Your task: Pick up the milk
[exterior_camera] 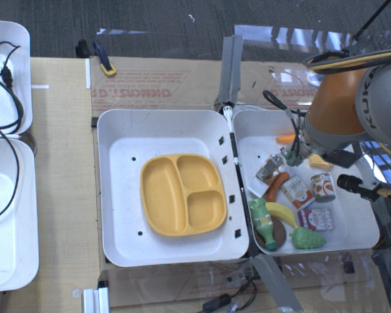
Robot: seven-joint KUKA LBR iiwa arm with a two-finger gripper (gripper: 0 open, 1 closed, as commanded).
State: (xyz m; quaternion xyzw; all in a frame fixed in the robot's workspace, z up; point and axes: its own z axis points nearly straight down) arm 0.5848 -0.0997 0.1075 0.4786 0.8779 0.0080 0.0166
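Packed tight in the right bin (368, 237): banana (280, 212), sausage (275, 185), green bottle (261, 222) and cartons (296, 190) touching or just beside each other. Left open along that bin's far wall. Crowded from above by the arm (342, 103). Plenty of room around the yellow tray (182, 193).

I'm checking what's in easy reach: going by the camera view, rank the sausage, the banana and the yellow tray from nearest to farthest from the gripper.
1. Sausage, just below the gripper, right bin.
2. Banana, lower in the same bin.
3. Yellow tray, in the left bin.
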